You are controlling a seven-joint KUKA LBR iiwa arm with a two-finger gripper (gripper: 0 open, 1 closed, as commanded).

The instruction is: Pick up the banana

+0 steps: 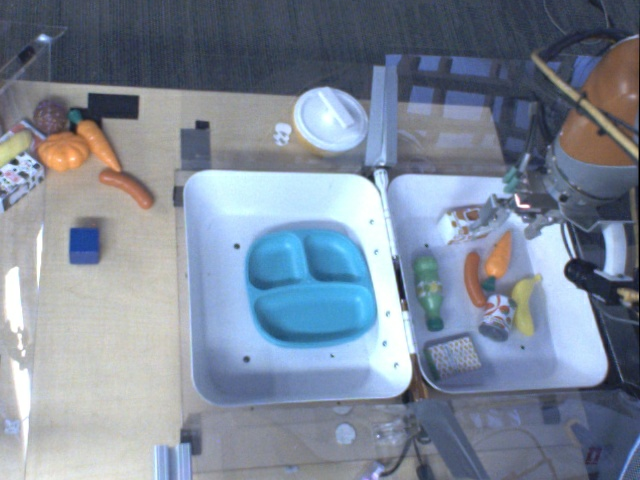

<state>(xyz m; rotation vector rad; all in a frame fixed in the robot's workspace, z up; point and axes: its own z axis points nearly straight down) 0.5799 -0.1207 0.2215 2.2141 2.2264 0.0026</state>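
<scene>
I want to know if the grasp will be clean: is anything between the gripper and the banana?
Partly. The gripper hangs over the right bin's far side. The carrot lies between it and the banana, and a small can touches the banana's left side.

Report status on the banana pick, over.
Gripper above right bin's far side, holding nothing visible. Banana lying in right bin, ungrasped. Small can touching it.

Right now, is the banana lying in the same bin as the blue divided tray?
No, the banana lies in the right bin among other toy foods, while the blue divided tray sits in the left bin.
</scene>
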